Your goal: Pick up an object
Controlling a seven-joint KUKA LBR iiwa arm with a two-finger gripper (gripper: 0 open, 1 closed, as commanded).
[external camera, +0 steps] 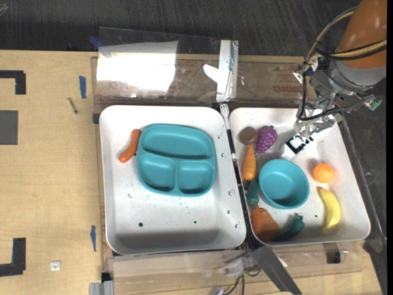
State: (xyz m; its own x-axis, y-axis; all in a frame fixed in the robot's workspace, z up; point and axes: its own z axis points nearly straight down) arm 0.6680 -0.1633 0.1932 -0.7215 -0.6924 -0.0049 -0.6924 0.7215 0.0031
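Observation:
My gripper [304, 136] hangs over the back of the right bin [355, 165], just right of a purple grape bunch [266, 139] and behind a teal bowl [283, 182]. Nothing shows in its grasp. An orange fruit [323, 173] and a yellow banana [331, 208] lie at the bin's right. A brown piece [247, 134] and a carrot [249, 162] rest along its left wall. Another orange vegetable [264, 221] and a dark green one [291, 226] lie at the front.
The left bin [116, 214] holds a teal divided plate [176, 158] and an orange sausage-shaped piece [129, 146] beside it. A clear plastic panel [153, 69] stands behind the bins. The arm's grey wrist and orange band [362, 32] rise at the upper right.

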